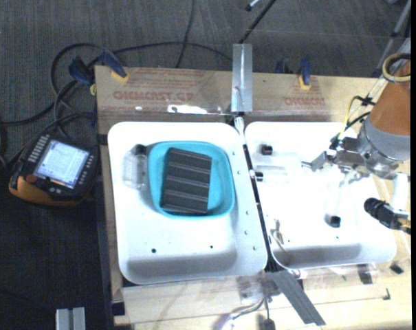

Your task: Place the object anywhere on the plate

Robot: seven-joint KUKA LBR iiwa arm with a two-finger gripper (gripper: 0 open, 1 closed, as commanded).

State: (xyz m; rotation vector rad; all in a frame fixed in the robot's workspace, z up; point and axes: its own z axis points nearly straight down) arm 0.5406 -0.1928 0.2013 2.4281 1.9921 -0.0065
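Observation:
A cyan plate [223, 184] lies in the left bin [187, 253]. A dark grey ridged block [187, 180] rests flat on the plate, near its middle. A clear, bottle-like object [133, 165] lies against the plate's left rim. My gripper [334, 218] hangs over the right bin [297, 239], pointing down at its floor, far to the right of the plate. Nothing shows at its tip. The arm's orange band [393, 108] is at the right edge.
A small black item [265, 149] sits at the back left of the right bin. A metal divider post [242, 74] stands behind the bins. A handheld pendant [56, 167] lies left of the bench, with cables beyond it.

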